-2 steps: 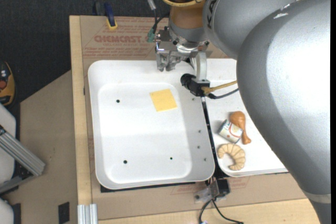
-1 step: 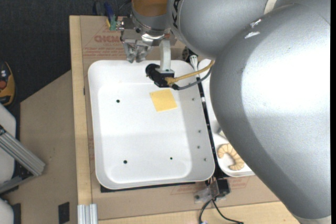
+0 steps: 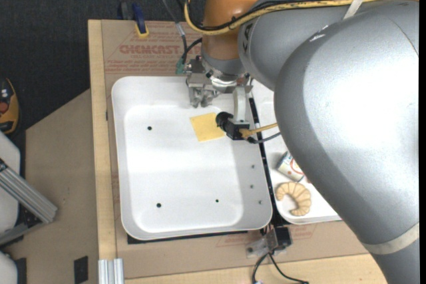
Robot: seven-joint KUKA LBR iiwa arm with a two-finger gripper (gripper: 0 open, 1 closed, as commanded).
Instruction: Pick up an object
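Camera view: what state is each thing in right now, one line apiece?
Yellow square: lying flat on the left bin's floor, not lifted.
Gripper: low over the left bin's far edge, just beyond the yellow square.
Croissant: resting in the right bin, untouched.
Left bin: sitting level on the bench.
Right bin: mostly covered by the arm.

Colours on the bench

White bin point(image 3: 133, 163) – yellow square point(image 3: 207, 127) inside; tan croissant point(image 3: 295, 197); grey arm point(image 3: 346, 103) with orange band point(image 3: 229, 6); brown cardboard point(image 3: 103, 143), red letters.

Arm point(image 3: 333, 76) reaching from right (wrist bent down); gripper point(image 3: 200, 100) low
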